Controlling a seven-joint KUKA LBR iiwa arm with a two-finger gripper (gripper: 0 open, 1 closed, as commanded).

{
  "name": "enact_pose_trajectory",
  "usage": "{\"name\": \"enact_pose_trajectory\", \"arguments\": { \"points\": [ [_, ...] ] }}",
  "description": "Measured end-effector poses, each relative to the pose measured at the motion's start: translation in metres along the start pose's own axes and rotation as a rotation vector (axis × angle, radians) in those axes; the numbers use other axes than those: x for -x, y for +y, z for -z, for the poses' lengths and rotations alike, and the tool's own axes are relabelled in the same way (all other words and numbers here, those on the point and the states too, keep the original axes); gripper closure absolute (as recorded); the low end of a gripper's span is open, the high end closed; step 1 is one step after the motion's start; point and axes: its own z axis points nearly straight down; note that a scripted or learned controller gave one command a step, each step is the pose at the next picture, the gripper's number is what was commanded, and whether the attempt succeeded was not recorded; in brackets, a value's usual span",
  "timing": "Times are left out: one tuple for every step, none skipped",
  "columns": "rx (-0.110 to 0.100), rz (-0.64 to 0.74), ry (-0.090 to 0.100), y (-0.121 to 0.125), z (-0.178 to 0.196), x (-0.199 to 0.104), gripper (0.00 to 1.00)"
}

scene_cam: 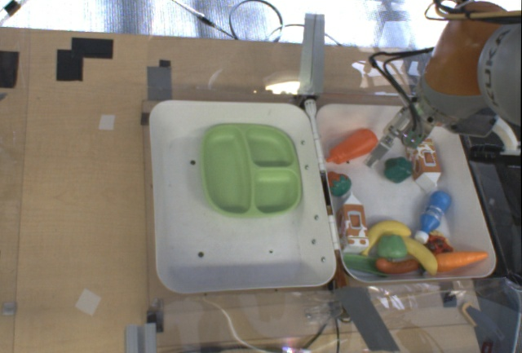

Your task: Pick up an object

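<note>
Toys crowd the right bin (481, 213): an orange carrot-like piece (352, 145), a dark green round toy (398, 170), a small carton (426, 160), a blue bottle (434, 211) and a banana (390, 229). The gripper (391, 149) hangs low between the orange piece and the green toy, fingers spread, clasping nothing (so the pick looks not yet made). A green divided plate (250, 169) sits in the left bin (175, 245).

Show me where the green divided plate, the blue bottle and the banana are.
green divided plate (249, 170): camera view, on the ridge between its compartments.
blue bottle (435, 210): camera view, on its blue body.
banana (390, 228): camera view, on its yellow upper curve.
</note>
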Motion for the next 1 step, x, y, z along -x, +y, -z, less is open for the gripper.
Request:
{"name": "enact_pose_trajectory", "arguments": {
  "points": [
    [-0.002,-0.028,0.000,-0.0575,-0.0561,0.0089,0.00]
  ]
}}
